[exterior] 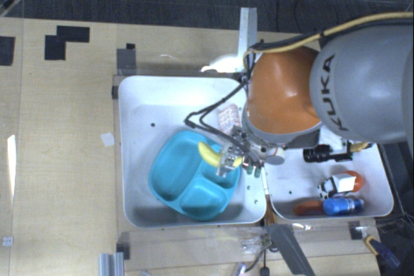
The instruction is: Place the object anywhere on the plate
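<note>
"KUKA" on the grey arm point(362, 87)

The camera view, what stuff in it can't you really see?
- Gripper: too small and cluttered to tell if it grips the banana over the blue plate.
- Right bin: the arm covers its upper part.
- Pale crumpled thing in the left bin: half hidden by the arm, can't be identified.
- Toys in the right bin: too small to name.

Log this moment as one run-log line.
gripper: over blue plate's right rim | banana: on blue plate, at gripper | plate: left bin | right bin: blue bottle
</note>
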Controlling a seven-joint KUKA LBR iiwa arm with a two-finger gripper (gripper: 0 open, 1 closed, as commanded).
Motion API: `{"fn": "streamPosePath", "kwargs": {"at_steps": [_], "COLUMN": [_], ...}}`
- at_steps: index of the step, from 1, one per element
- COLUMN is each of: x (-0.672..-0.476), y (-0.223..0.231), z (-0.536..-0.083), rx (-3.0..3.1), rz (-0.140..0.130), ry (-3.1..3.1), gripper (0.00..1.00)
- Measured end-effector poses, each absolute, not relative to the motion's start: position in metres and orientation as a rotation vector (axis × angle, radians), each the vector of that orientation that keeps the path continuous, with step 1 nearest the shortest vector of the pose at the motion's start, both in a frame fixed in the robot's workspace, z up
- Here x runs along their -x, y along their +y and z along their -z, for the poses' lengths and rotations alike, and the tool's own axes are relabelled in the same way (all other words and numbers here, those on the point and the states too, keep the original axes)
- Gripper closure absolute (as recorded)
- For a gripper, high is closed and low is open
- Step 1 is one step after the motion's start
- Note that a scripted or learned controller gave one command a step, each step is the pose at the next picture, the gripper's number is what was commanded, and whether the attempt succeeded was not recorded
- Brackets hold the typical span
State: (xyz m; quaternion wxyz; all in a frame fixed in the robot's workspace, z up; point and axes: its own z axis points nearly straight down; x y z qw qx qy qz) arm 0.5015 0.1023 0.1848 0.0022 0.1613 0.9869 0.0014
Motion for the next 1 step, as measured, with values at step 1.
{"fn": "streamPosePath", "kwargs": {"at_steps": [1], "x": [-0.5016], "y": [0.102], "z": [-0.1848], "rx": [-0.507], "rz": [-0.004], "ry": [3.096], "gripper": [0.0]}}
